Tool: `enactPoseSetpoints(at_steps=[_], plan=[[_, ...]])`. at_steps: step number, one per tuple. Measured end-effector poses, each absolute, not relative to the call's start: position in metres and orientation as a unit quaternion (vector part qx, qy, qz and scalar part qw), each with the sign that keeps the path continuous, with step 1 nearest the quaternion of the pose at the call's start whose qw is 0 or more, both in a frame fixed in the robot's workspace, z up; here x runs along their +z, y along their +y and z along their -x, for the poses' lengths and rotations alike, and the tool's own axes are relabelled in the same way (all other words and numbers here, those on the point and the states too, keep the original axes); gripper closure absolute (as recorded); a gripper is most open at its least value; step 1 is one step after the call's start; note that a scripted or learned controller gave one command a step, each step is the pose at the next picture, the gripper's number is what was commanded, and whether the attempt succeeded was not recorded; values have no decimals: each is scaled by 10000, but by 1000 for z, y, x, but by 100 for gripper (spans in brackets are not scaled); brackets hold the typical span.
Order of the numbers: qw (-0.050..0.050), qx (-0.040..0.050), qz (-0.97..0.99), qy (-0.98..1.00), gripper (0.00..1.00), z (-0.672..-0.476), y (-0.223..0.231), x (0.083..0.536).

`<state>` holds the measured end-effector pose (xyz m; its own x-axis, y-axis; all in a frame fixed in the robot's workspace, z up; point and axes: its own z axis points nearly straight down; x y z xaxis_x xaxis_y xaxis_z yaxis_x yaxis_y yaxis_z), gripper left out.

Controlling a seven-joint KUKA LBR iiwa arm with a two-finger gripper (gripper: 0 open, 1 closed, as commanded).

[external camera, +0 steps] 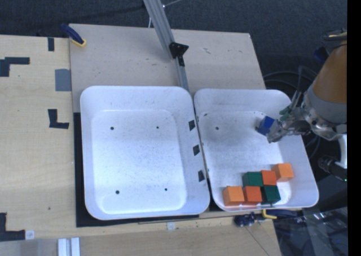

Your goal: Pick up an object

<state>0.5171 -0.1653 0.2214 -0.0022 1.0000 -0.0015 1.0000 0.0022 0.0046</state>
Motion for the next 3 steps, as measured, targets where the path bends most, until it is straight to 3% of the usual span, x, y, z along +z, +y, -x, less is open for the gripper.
enactPoseSetpoints(at_steps=[2,3], plan=[[-16,-6,-7046,7096,100,-543,-57,216],[-5,8,-7044,7098,100,-566,-6,227]])
